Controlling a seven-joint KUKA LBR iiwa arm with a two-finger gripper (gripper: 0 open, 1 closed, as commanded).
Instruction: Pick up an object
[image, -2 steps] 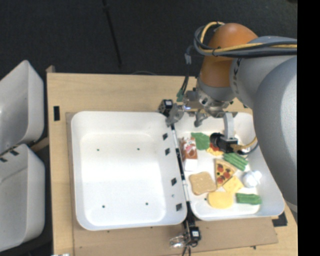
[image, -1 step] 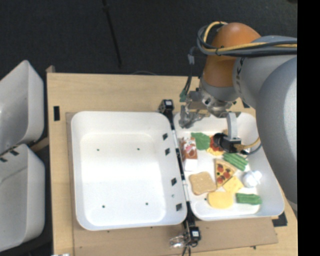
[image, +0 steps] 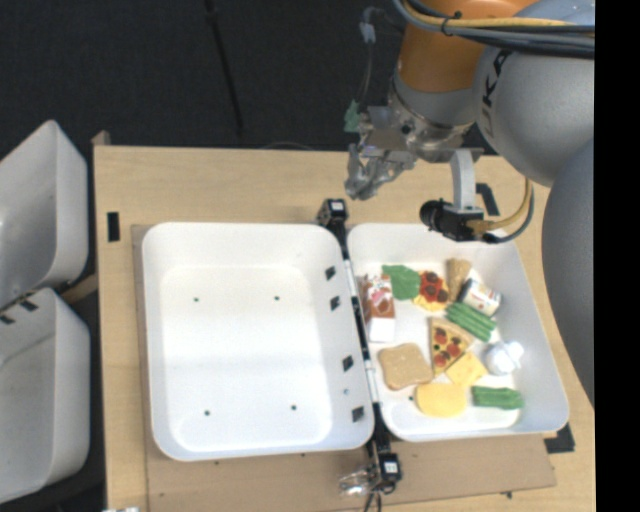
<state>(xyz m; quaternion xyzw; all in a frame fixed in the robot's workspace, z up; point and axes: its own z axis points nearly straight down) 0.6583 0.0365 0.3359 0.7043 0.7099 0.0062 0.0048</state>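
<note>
Camera view is showing the gripper (image: 366, 183) hanging over the far edge of the bench, above the bins' far rims; whether its claw is open I cannot tell. The toy foods (image: 440, 340) are lying crowded in the right bin (image: 540, 395), so a descent risks catching two pieces or slipping between them.

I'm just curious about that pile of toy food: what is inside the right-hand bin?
The right bin holds toy food: a bread slice, a pizza slice, a yellow round piece, green pieces and a small can. They overlap, so anything underneath is hidden.
</note>
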